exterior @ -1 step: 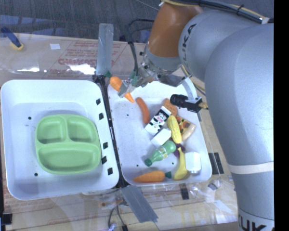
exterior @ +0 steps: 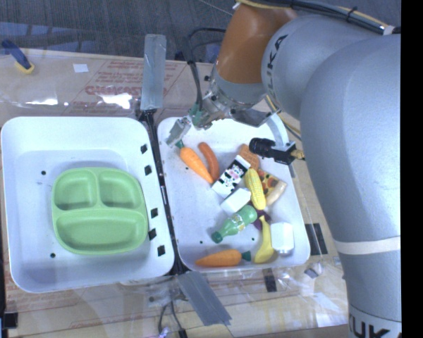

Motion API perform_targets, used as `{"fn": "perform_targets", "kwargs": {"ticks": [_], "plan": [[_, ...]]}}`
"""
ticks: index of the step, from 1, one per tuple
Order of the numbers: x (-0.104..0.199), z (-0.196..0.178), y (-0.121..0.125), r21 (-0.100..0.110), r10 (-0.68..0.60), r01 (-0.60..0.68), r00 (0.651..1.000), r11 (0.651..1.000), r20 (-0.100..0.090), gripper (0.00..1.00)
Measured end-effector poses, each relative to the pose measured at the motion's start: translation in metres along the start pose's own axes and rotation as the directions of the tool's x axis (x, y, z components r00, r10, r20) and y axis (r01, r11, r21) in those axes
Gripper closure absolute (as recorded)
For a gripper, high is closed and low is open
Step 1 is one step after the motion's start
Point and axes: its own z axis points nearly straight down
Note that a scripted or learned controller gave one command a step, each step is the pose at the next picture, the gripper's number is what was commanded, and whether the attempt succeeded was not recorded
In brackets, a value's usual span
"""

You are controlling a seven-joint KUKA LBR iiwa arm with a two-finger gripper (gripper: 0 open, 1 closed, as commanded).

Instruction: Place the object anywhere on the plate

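Gripper [exterior: 180,129]: fingers apparently apart, holding nothing, over right bin [exterior: 190,252] far corner. Carrot [exterior: 194,162]: just below it, among toy foods. Green plate [exterior: 99,210]: left bin [exterior: 21,153]

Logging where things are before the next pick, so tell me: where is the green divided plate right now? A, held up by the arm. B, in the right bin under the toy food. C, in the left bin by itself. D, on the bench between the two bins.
C: the green divided plate lies flat in the left bin, while the carrots, corn and bottle sit in the right bin.
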Motion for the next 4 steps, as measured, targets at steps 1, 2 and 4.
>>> {"fn": "perform_targets", "kwargs": {"ticks": [1, 2, 4], "plan": [[0.001, -0.011, 0.001, -0.001, -0.007, 0.007, 1.000, 1.000, 0.002, 1.00], [0.072, 0.001, 0.010, -0.001, -0.120, 0.120, 0.993, 0.993, 0.000, 1.00], [0.189, -0.029, -0.057, -0.003, -0.168, 0.168, 0.986, 0.986, 0.002, 1.00]]}}
